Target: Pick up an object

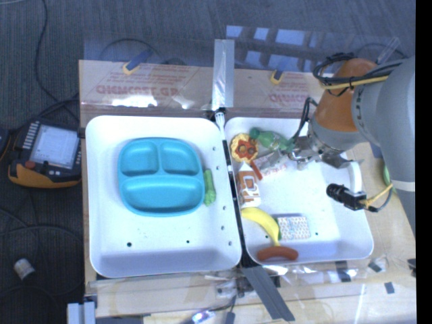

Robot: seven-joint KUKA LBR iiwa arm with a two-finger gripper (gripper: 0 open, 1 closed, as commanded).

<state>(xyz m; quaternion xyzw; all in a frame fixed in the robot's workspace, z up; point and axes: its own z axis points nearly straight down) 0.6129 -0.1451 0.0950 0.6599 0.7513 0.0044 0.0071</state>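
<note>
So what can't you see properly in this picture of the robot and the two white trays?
- The robot's hand, camera view: the grey wrist above covers it, so its grip is unclear.
- Small green toy and the pale wrapper beside it: partly under the hand.
- Flat patterned packet: print too small to read.
- Slim green piece beside the blue divided plate: too small to identify.

Dark grey carpet (135,12) with loose cables (27,5) surrounds the bench (169,86).
</note>
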